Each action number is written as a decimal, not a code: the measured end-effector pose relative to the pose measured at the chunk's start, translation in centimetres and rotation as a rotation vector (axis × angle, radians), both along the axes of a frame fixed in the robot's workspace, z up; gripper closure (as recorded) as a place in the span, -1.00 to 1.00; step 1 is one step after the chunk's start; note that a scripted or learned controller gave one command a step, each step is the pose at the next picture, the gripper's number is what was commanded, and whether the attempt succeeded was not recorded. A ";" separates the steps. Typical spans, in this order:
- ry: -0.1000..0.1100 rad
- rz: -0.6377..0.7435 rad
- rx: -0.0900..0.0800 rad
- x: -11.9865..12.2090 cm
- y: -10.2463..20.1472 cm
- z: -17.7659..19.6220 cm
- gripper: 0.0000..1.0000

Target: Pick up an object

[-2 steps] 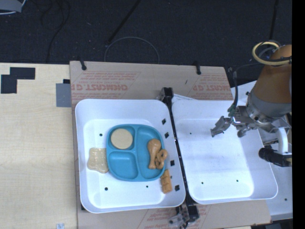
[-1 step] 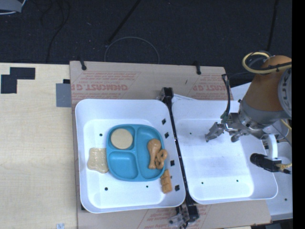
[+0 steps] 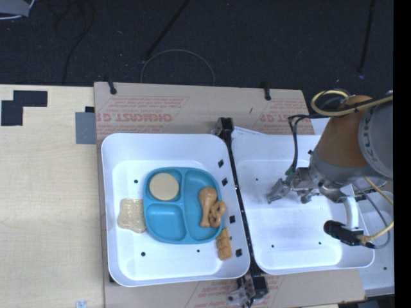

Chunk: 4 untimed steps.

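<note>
Two white bins sit side by side on the bench. The left bin [image 3: 122, 165] has a blue divided tray [image 3: 168, 226] in it, tilted a bit. A round tan cookie-looking disc [image 3: 163, 186] sits in the tray's upper-left compartment, and a brown dog-bone-shaped toy [image 3: 208, 205] lies in the right compartment, with a pretzel-like piece [image 3: 218, 213] touching its lower end. Just off the tray's left edge a pale waffle-ish piece [image 3: 131, 215] rests on the bin floor, and a small brown chunky piece [image 3: 223, 244] lies near the bin's lower right corner, beside the tray.

The gripper [image 3: 278, 192] is down over the right bin [image 3: 289, 262], near its upper middle. Its jaws can't really be made out from here, so no telling if they're spread or closed. Nothing visible between them.
</note>
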State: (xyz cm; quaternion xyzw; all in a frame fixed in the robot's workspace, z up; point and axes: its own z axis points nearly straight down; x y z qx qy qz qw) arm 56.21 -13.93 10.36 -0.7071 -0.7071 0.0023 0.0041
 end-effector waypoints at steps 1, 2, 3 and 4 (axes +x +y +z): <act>-0.003 -0.005 -0.001 0.1 -0.2 1.3 1.00; -0.010 -0.005 -0.003 -0.5 -0.7 5.9 1.00; -0.013 -0.004 -0.004 -0.7 -1.5 12.0 1.00; -0.014 0.001 -0.004 -0.3 -1.2 18.2 1.00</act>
